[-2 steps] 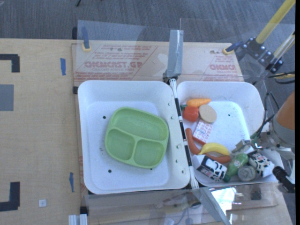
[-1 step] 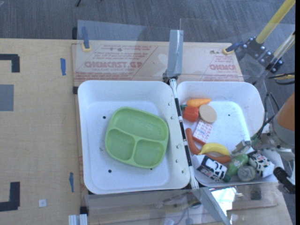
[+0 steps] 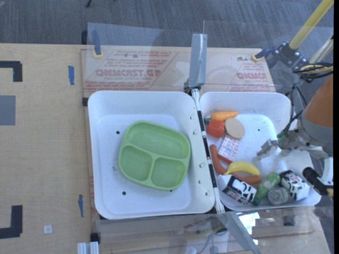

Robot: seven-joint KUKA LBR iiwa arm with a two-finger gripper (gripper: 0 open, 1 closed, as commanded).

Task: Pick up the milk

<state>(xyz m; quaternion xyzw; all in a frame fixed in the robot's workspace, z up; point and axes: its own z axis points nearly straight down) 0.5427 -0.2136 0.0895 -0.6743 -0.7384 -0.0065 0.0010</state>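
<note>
Lower right of frame, R bin [image 3: 249, 100], near its bottom-right corner: milk [image 3: 293, 184], a small white carton w/ black patches, is seen resting on the bin floor. It is flanked on its left by a grey lump [image 3: 277, 196] and a green item [image 3: 269, 181], both just beside it.

Gripper [image 3: 271, 148]: held over the right half of the R bin, above and left of the milk in the frame and apart from it. Nothing is seen gripped. Whether it is apart or together cannot be told; the tip is small and blurred. The arm [image 3: 320, 110], w/ orange band, is seen entering from the right edge.

Other R bin contents:
- carrot [image 3: 224, 115], top, lying across
- red veg [image 3: 215, 128], just below the carrot, touching
- tan disc [image 3: 234, 128], beside the red veg
- red-white packet [image 3: 229, 148], mid bin
- sausage [image 3: 217, 160], along the left wall, tilted
- banana [image 3: 242, 168], touching the sausage end
- black box [image 3: 239, 190] w/ white marks, bottom left, lying flat

L bin [image 3: 106, 110]: one green plate [image 3: 154, 155], three compartments, set flat at centre.

Bench [image 3: 42, 142]: wood surface, marked w/ black corner tape and blue tape strips at the left of the frame. Clear panels are seen behind the bins.
</note>
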